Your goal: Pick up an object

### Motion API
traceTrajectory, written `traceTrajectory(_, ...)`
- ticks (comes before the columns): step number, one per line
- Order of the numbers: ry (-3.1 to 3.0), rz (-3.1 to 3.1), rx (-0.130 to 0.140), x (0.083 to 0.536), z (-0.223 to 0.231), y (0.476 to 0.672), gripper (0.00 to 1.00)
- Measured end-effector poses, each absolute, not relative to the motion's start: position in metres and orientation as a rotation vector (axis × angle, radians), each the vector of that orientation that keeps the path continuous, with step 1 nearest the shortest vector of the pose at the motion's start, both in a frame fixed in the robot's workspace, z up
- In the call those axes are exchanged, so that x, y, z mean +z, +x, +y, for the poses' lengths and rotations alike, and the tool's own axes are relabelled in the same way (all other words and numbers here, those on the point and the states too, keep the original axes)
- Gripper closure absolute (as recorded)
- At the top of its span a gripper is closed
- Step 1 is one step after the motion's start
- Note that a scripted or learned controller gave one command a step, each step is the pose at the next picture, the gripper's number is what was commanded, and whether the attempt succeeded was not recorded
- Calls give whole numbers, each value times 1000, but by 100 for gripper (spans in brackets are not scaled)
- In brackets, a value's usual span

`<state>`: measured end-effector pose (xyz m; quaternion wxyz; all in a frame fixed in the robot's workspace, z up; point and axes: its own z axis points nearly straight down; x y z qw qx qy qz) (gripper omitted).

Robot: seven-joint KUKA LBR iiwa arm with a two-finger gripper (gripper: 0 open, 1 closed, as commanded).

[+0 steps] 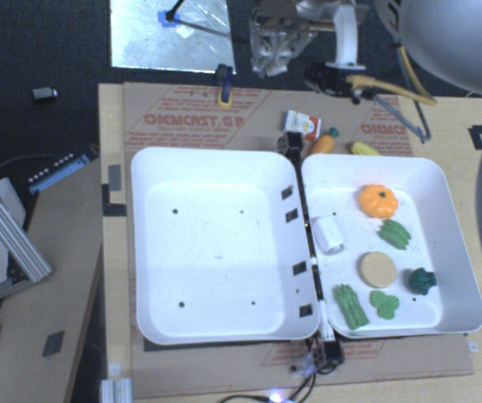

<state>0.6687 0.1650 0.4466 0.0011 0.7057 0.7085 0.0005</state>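
The right bin [442,225] holds several small items: an orange pumpkin [378,201], a white cylinder [328,233], a green leafy piece [395,233], a tan round disc [377,269], a dark green broccoli [421,281], a green asparagus bundle [350,306] and a small green piece [384,303]. My gripper [273,55] hangs high at the top of the view, beyond the far edge of the bench and well away from both bins. I see nothing in it.
The left bin [216,242] lies beside the right one, joined by a black-clipped divider [304,242]. Behind the bins on the cardboard lie a small carton [300,124], a carrot [322,144] and a yellow piece [364,149]. Cables [392,99] trail at the far right.
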Motion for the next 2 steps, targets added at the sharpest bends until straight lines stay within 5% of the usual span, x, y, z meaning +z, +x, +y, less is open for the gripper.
traceTrajectory(2,2215,2225,4,468,167,669,100)
